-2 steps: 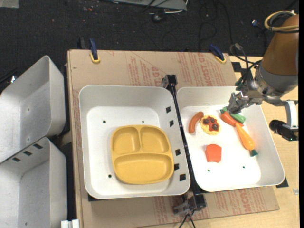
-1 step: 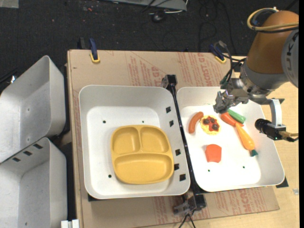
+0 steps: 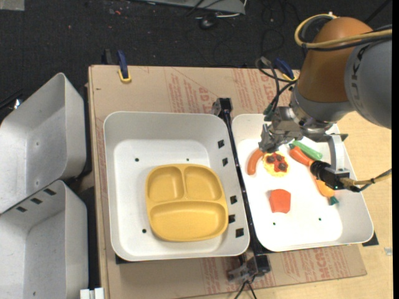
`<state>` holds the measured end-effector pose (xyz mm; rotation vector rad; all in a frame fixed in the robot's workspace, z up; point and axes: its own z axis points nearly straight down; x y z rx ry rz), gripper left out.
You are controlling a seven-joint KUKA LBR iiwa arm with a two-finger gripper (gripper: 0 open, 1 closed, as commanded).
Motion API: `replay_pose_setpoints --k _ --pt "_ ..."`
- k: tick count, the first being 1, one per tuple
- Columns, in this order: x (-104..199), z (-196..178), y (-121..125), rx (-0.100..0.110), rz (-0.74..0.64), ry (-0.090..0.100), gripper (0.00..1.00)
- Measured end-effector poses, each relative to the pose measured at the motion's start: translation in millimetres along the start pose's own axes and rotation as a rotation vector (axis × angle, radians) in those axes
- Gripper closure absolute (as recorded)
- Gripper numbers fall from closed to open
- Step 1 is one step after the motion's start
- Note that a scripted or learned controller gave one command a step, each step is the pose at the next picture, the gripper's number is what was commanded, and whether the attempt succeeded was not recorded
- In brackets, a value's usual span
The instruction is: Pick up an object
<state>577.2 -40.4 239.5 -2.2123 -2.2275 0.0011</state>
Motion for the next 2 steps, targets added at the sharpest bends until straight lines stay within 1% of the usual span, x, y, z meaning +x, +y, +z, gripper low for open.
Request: replay_pose_setpoints --k 1,2 --pt "48.3 10.4 1.3 0.0 0.0 0.0 1.0" --pt "92.9 13.6 10.7 -0.003 -0.001 0.0 1.0"
